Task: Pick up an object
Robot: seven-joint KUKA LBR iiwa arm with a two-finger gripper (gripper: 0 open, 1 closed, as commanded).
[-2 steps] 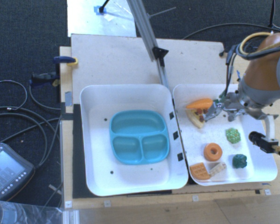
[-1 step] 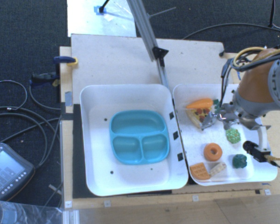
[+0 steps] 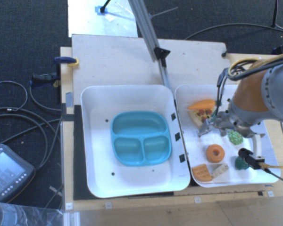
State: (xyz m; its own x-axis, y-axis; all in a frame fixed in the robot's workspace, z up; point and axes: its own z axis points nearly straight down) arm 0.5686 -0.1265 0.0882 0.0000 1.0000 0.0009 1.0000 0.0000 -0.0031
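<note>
1. My gripper (image 3: 208, 126) hangs low over the right bin (image 3: 188, 140), near that bin's far left part, at the end of my grey arm with its orange band (image 3: 247, 95). I cannot tell what state it is in, and I see nothing held in it.
2. Just beside it, toward the bin's far left corner, lies a toy pizza slice (image 3: 201, 111), orange crust with a pale topped face. I judge this the nearest thing to take: light, stiff, probably smooth plastic, so it may slide. Its flat wedge shape suggests gripping across the narrower sides, not the broad face.
3. Other choices sit in the same bin: an orange donut (image 3: 215, 153) near the middle, a green bumpy piece (image 3: 235, 137) beside my wrist, a dark green piece (image 3: 241, 163) toward the near right edge, an orange waffle-like piece (image 3: 202, 173) and a beige block (image 3: 220, 169) along the near edge. All look like small, light toy foods, not fragile.
4. The left bin (image 3: 92, 140) holds a blue divided plate (image 3: 141, 138) at its centre.
5. Both bins have smooth white floors and low walls, so things can skid. The right bin is crowded, with little room between pieces; the walls limit approach near the edges.
</note>
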